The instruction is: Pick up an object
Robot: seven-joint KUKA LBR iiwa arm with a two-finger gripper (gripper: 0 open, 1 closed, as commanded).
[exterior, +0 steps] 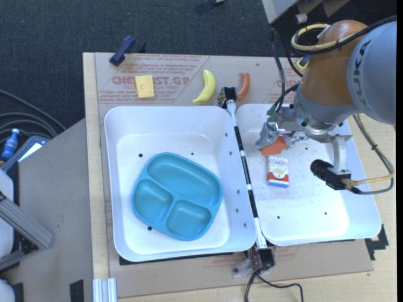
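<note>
Heads up, operator: small carton (278, 171) lies flat in right bin (315, 222), upper-left part, near divider. Long axis runs roughly top-to-bottom in camera view, orange end pointing away toward arm. Gripper (275, 137) sits just above carton's far end, something orange-red (273, 147) at fingertips; can't tell you if jaws are shut or gripping. Left bin (126, 131) holds blue divided tray (177, 195). Bins on cardboard-covered bench (164, 74); banana (205, 86), yellow block (144, 87) behind. Dark carpet (63, 17) beyond.
</note>
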